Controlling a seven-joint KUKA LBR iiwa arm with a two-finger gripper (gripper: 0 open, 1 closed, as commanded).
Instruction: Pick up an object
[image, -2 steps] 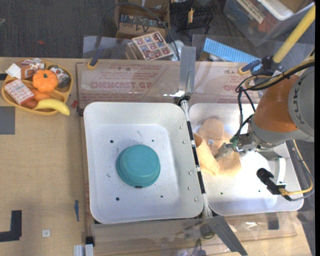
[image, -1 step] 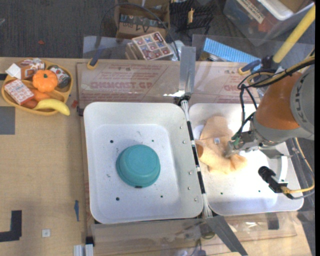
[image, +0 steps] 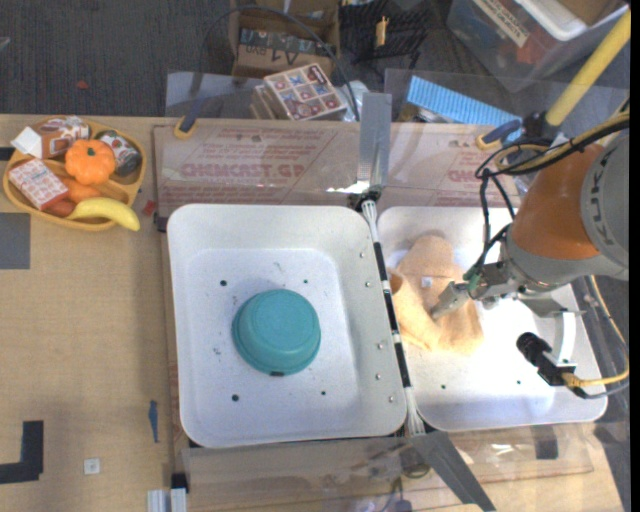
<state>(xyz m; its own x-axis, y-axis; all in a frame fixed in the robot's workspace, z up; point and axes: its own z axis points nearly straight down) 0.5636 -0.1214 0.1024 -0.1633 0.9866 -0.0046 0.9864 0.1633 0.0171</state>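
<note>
the arm (image: 575, 215) enters from the right of the camera view and bends down over the right bin (image: 500, 400), its grey body and orange band covering that bin's far right corner and part of its rim. the gripper (image: 447, 300) sits low over the left half of the right bin, directly above a pale tan, soft-looking object (image: 432, 262) that lies against the bin's left wall, near the divider between the two bins. glare washes out the floor of the right bin, so the object's outline blends into the white and its exact shape and kind cannot be made out. whether the jaws are open or closed cannot be told; they are small, blurred and merge with the object beneath, and no contact can be confirmed. a black cable fitting (image: 540, 358) hangs below the wrist over the bin floor. the left bin (image: 200, 250) holds a teal bowl (image: 277, 331), turned upside down, near its centre. on the bench (image: 80, 350) at far left stands a yellow dish of toy food (image: 70, 172), including a banana and a small pumpkin.
</note>
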